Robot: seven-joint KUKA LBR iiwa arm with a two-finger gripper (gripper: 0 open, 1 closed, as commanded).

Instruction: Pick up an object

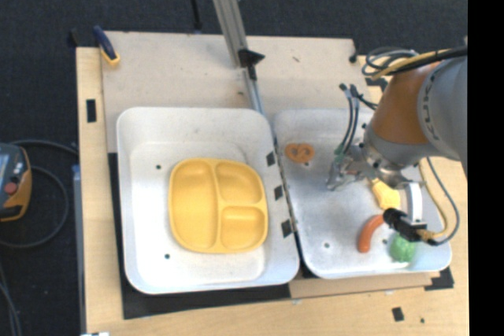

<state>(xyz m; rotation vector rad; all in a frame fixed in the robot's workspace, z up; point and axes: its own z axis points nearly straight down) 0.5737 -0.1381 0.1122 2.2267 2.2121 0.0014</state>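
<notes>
Left bin [142,130] holds yellow tray [218,204].

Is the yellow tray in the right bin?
No, the yellow tray lies in the left bin, apart from the right bin.

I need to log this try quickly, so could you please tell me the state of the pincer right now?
Pincer: over the right bin, near the pretzel-shaped toy; open or closed cannot be told, and nothing is seen between its fingers.

Left bin [142,138]: yellow tray [218,204] fills the middle.
Right bin [315,248]: open centre; toys crowd the right corner.
</notes>
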